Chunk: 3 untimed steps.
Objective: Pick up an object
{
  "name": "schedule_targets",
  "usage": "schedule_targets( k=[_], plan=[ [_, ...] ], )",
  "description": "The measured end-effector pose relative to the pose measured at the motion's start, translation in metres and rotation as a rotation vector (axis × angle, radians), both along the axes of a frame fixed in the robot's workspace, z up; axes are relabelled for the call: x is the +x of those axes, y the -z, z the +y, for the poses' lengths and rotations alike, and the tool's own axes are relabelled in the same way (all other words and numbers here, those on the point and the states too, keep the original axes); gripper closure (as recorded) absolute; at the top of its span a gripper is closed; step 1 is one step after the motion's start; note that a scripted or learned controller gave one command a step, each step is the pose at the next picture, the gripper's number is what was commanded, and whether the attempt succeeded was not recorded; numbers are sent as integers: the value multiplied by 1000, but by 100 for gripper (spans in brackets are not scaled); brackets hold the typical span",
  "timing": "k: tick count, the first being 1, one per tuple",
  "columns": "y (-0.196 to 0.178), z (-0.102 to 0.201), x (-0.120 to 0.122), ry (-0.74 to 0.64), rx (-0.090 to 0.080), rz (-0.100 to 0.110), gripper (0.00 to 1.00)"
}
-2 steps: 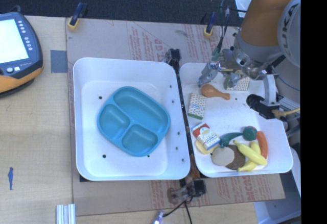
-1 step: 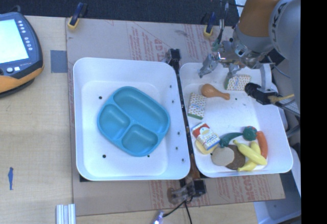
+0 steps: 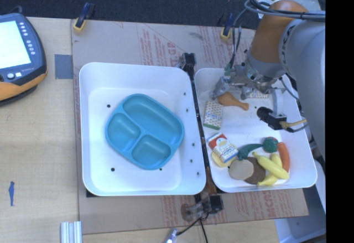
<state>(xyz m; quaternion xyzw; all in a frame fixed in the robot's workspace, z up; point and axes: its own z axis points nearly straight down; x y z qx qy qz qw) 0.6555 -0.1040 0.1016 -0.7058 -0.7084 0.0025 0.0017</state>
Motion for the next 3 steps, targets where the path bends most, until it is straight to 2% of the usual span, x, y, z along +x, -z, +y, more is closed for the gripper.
schedule_targets(
  k=[1, 2, 3],
  plan=[
    [10, 7, 0, -2, 0, 0, 0],
    [-1, 6, 1, -3, 0, 2, 100],
    [-91, 58, -30, -1, 2, -3, 100]
  ],
)
